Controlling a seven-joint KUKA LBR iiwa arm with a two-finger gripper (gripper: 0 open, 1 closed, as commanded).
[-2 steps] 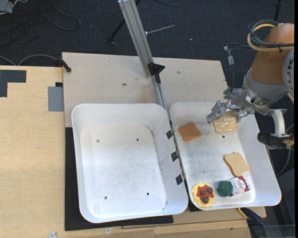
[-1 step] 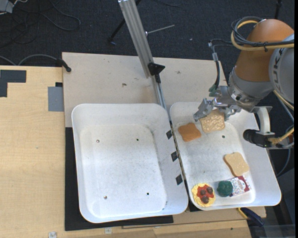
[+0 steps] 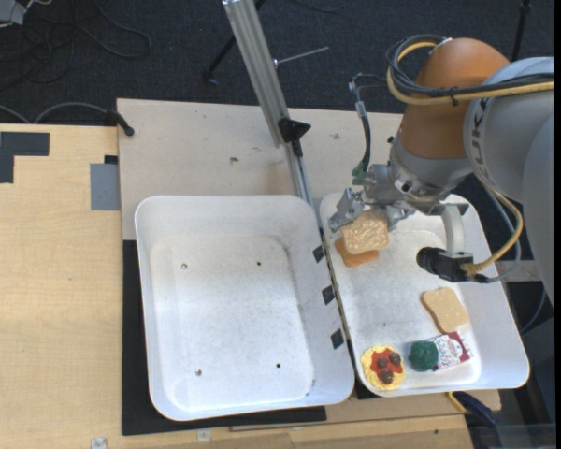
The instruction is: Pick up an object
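Since the tan waffle-like piece point(image 3: 365, 239) lies at 11 o'clock in the right bin point(image 3: 397, 297), near its wall, you should close on its middle and lift slowly and straight, so that it does not catch the rim. The gripper point(image 3: 363, 211) hangs just at 12 o'clock of the piece, very close. You cannot tell from this view whether it is clamped on the piece. At 4 o'clock from the piece lies a toast slice point(image 3: 446, 309). Along the 6 o'clock edge sit a round pizza-like toy point(image 3: 383, 365), a green ball point(image 3: 423, 354) and a red and white packet point(image 3: 455, 347). The left bin point(image 3: 224, 297) stands at 9 o'clock on the table point(image 3: 196, 148).
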